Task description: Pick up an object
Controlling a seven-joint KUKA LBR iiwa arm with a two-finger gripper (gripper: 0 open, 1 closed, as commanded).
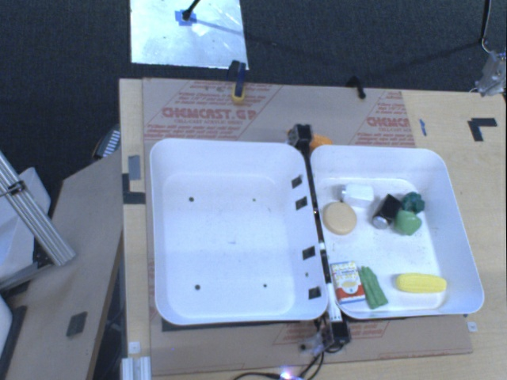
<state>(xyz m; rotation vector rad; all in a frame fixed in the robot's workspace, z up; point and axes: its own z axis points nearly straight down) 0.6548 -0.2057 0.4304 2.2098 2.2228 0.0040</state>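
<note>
The right bin [451, 192] holds several small objects. A white block [358, 194] lies near its back left, with a tan round disc [341, 218] just in front of it. A black can [386, 210] lies beside a dark teal piece [413, 203] and a light green piece [408, 223]. Toward the front edge are a yellow corn-like toy [421, 283], a green stick [373, 286] and a small red-and-white box [347, 283]. All of them rest on the bin floor.
The left bin [162, 212] stands beside the right one, joined along a black-clipped divider [313, 228]. An orange item [320, 142] sits behind the bins. A metal plate [186, 22] lies beyond the bench, and a grey rail [32, 212] is at the left.
</note>
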